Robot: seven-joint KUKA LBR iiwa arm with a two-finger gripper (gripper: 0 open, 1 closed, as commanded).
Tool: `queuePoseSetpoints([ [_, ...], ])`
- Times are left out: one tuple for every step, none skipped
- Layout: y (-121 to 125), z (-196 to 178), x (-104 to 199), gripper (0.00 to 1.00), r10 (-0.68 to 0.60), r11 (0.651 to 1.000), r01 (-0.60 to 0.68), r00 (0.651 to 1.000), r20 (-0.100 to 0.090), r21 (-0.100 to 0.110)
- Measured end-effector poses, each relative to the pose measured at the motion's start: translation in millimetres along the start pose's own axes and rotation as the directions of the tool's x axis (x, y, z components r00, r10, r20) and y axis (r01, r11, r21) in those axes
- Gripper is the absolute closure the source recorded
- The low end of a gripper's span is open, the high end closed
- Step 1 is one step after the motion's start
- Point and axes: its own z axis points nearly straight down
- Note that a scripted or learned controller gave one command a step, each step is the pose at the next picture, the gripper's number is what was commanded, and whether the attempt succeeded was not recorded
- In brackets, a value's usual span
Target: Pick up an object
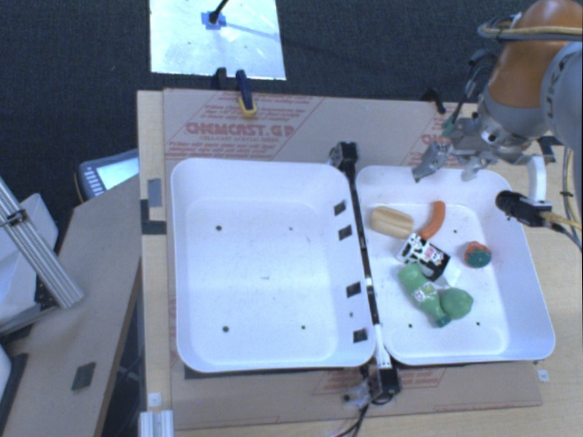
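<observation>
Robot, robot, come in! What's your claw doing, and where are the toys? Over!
Gripper open, nothing in it, above right bin's far edge. Toys bunched in that bin: bun, orange stick, green toy. Nothing blocking.

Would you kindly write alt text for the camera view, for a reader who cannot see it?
A grey robot arm's gripper hovers over the far edge of the right bin, holding nothing. That bin holds a tan bread-like piece, an orange carrot-like stick, a black-and-white item, a small green-and-orange ball and green toys. The left bin sits alongside it.
</observation>
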Motion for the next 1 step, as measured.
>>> queuePoseSetpoints([
  [2.6,-123.9,-83.0,0.00,0.007,1.000,-0.007,1.000,0.009,-0.014],
])
